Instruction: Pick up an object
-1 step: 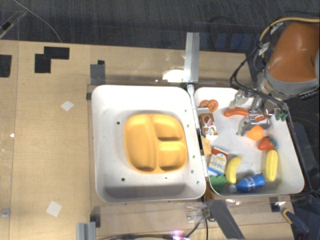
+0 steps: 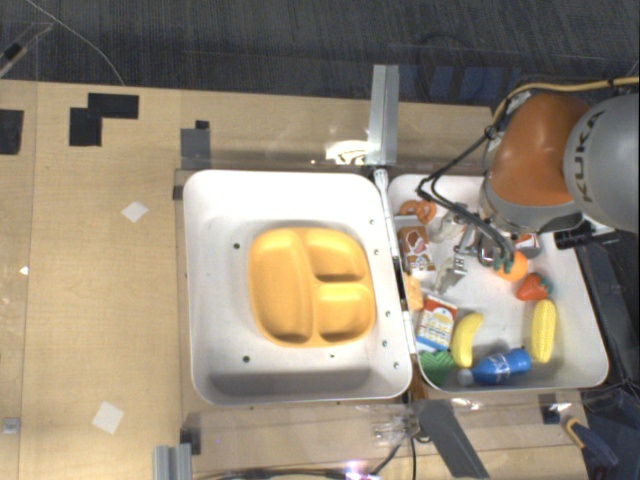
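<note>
Two shallow white plastic bins sit side by side on the pale wooden table, seen from the camera above. The left bin holds a yellow moulded tray with three compartments, lying roughly in its middle. The right bin carries the clutter: two yellow toy bananas, one near the bin's front and the other further right, a blue bottle lying on its side between and below them, a green object in the front left corner, a small printed carton just beside the first banana, and an orange-red toy fruit near the right wall. The grey arm with its orange band reaches in from the right, and the gripper hangs over the upper middle of the right bin, near a brown printed packet. Whether it is released or clenched cannot be told, and nothing is seen grasped.
</note>
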